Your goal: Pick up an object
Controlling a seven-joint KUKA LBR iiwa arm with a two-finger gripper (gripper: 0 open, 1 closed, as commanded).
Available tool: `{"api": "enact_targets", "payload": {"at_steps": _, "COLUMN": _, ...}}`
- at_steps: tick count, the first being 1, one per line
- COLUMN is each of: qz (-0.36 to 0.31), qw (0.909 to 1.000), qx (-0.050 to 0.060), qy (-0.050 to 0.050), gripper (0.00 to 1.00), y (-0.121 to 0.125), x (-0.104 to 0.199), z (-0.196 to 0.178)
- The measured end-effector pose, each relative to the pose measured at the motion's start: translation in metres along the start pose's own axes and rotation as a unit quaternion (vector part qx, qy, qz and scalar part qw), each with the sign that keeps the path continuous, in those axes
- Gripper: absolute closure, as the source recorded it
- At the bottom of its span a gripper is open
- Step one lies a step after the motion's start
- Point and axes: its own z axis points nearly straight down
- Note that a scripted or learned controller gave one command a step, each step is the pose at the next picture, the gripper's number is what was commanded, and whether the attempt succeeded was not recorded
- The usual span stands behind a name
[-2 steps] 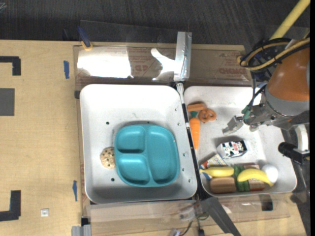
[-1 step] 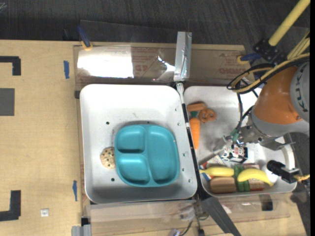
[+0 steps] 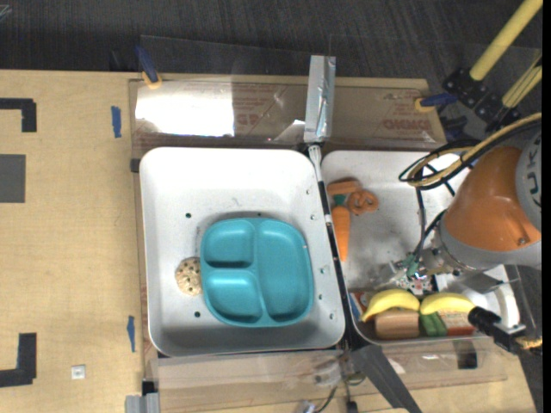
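Gripper (image 3: 413, 275): sits low over the right bin, under the orange band of the arm; the wrist hides its tip, so I cannot tell its state or whether anything is in it.
Nearest object: a yellow banana-shaped toy (image 3: 390, 303) lies just below and to the left of the gripper, close enough to be the likely target; no contact can be made out.
Brown block (image 3: 396, 323): touching the underside of that banana, a little farther from the gripper, against the bin's near wall.
Second yellow piece (image 3: 446, 305): just below and to the right of the gripper, beside a green and red item (image 3: 443, 322) that is too small to name.
Why they crowd: these things are bunched in the near corner of the right bin (image 3: 379, 179), so a descent here could nudge neighbours.
Orange toy (image 3: 351, 198): well above and to the left of the gripper, near the wall between the bins, with an orange strip (image 3: 341, 231) below it; both look free to reach.
Left bin (image 3: 164, 179): far to the gripper's left, holding a teal divided plate (image 3: 256, 269) and a cookie (image 3: 188, 275) touching the plate's left rim.
Step, as judged: lowering onto the cluster; nothing shows as lifted yet.
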Motion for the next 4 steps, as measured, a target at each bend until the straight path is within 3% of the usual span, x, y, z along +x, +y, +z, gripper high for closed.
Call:
{"api": "enact_targets", "payload": {"at_steps": 1, "qz": 0.001, "qw": 1.0, "qx": -0.001, "qy": 0.0, "gripper": 1.0, "y": 0.001, "x": 0.0, "z": -0.01}}
{"api": "enact_targets", "payload": {"at_steps": 2, "qz": 0.0, "qw": 0.9999, "qx": 0.012, "qy": 0.007, "gripper": 1.0, "y": -0.003, "x": 0.015, "z": -0.057}}
{"api": "enact_targets", "payload": {"at_steps": 3, "qz": 0.0, "qw": 0.9999, "qx": 0.014, "qy": 0.007, "gripper": 0.0, "y": -0.004, "x": 0.015, "z": -0.056}}
{"api": "enact_targets", "payload": {"at_steps": 4, "qz": -0.104, "qw": 0.9945, "qx": 0.013, "qy": 0.008, "gripper": 0.0, "y": 0.044, "x": 0.003, "z": -0.016}}
